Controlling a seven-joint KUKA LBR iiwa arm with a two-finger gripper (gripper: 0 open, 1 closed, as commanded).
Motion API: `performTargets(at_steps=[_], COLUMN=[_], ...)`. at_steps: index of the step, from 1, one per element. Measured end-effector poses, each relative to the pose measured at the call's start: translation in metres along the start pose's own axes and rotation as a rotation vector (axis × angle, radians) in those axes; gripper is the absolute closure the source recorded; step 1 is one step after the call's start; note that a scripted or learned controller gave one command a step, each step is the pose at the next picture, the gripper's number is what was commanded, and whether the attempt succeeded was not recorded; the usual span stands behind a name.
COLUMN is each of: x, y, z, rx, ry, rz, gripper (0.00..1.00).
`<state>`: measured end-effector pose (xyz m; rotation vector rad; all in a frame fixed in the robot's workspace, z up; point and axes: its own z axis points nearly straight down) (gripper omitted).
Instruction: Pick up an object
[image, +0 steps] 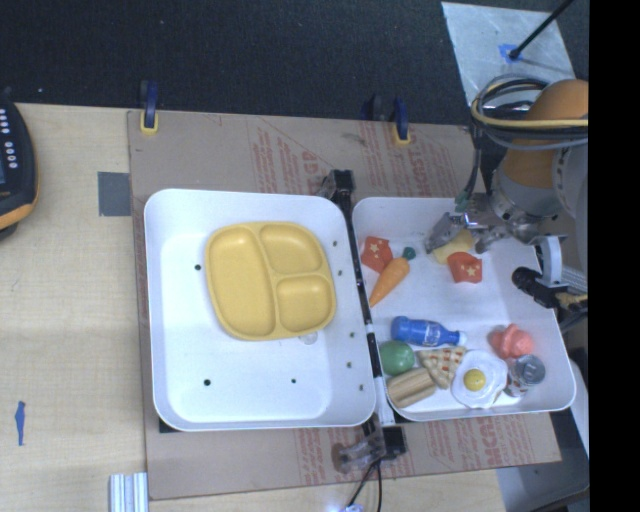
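Grey arm (545, 190) — orange band, black cables, metal pincer (462, 232)

Divided plate (270, 280) lies in the left bin (175, 380); toys crowd the right bin (560, 395) beside it

The grey arm (545, 170) comes in from the worktop's right edge near the far right corner, its orange band (560, 100) uppermost above the wrist. The wrist points downward, and the claw (462, 232) hangs low over the worktop's right side, toward the far edge.
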<state>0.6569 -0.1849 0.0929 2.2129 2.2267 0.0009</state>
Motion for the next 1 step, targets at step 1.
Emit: performTargets(at_steps=[1], x=[-0.0152], y=[-0.0368], z=[0.0010], rx=[0.008], ry=[0.001], rz=[0.004], gripper=[0.00])
